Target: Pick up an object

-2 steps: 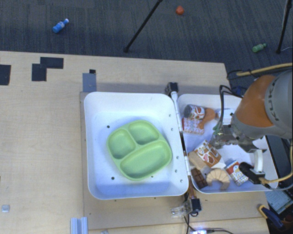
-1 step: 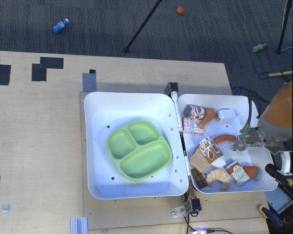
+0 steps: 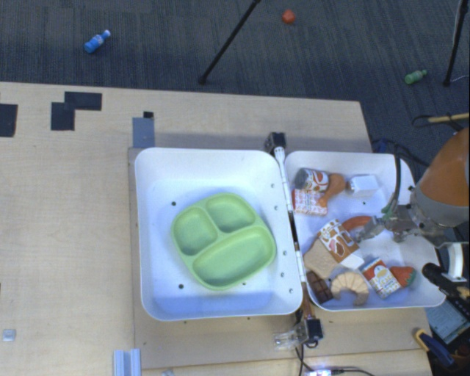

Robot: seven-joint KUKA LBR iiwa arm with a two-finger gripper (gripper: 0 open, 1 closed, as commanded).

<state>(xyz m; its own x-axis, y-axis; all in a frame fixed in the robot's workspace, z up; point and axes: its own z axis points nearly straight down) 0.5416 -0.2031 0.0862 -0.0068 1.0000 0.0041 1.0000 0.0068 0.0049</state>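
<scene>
The left bin (image 3: 150, 220) holds one thing, a green divided plate (image 3: 224, 239) with three compartments, lying flat near its middle. The right bin (image 3: 323, 160) is crowded with the things I might pick. At its far side lie a small red-and-white packet (image 3: 309, 201), a brownish piece (image 3: 334, 183) just right of it, and a small white block (image 3: 363, 183). Toward the middle sit an orange-and-white carton (image 3: 337, 239) and a flat tan slice (image 3: 321, 259) touching it. Along the near wall are a dark chocolate-like bar (image 3: 318, 285), a croissant (image 3: 351, 285), and a small carton with a red end (image 3: 387, 277).

My claw (image 3: 374, 228) reaches in from the right, low over the middle of that bin, beside a reddish sausage-like piece (image 3: 358, 222). Whether it is released or clenched, I cannot tell; the tip is too small and blurred.

On the carpet beyond the bench lie a blue bottle (image 3: 96, 41), a small orange ball (image 3: 288, 16) and a green bottle (image 3: 415, 76).
</scene>
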